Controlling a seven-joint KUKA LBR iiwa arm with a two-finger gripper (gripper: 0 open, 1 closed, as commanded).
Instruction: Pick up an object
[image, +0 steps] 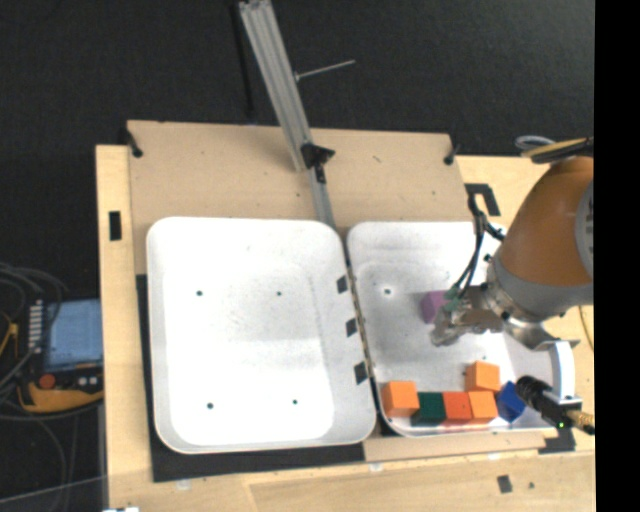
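In the right bin (400, 250) a small purple block (431, 305) lies near the middle. My gripper (447, 328) hangs just right of and below it, close to or touching the block; the arm's orange band (545, 235) rises behind it. Along the bin's near wall sit several blocks: an orange one (402, 396), a dark green one (431, 408), an orange one (458, 406), another orange one (482, 377) and a blue one (511, 400).
The left bin (250, 330) lies beside the right one, with black clips (350, 325) along the shared edge. A metal post (285, 90) slants up from behind the bins. A blue box and cables (70, 345) sit off the bench's left side.
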